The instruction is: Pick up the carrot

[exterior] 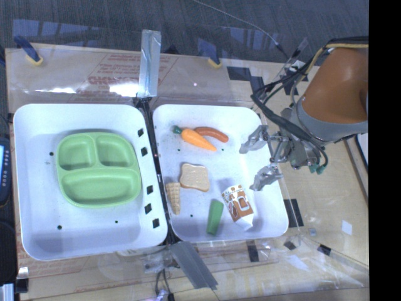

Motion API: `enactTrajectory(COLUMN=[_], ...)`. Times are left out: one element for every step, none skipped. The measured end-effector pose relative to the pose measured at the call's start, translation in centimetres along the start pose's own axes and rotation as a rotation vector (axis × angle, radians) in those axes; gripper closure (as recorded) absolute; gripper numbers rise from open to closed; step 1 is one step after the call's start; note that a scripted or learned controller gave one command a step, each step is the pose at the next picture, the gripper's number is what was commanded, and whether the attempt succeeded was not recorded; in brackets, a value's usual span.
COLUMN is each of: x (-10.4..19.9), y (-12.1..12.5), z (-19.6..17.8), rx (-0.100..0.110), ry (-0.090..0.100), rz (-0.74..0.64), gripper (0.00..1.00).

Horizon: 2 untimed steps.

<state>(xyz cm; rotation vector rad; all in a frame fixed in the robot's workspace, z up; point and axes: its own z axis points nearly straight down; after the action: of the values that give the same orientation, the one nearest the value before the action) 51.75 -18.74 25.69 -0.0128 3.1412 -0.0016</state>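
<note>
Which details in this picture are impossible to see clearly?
- Carrot: where it meets the sausage, contact or a gap is too small to tell in the camera view.
- Carton: its print is too small to read.
- Gripper: the wrist behind it is hidden by cables.

Bench [351,231] bears left bin [25,168], right bin [263,199].

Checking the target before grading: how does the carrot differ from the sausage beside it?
The carrot is orange with a green stem end; the sausage is reddish-brown. The carrot tapers; the sausage keeps an even, slightly curved thickness. The carrot lies nearer the bread slice. Both lie flat, touching, in the right bin.
</note>
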Motion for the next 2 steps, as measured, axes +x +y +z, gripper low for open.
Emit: enactTrajectory(x=[-4.5, -11.6], y=[5.8, 7.3], z=[14.3, 16.5], rx=[-0.003, 0.002], ry=[0.008, 0.02], rz=[0.28, 0.468], gripper=[0.0, 0.0])
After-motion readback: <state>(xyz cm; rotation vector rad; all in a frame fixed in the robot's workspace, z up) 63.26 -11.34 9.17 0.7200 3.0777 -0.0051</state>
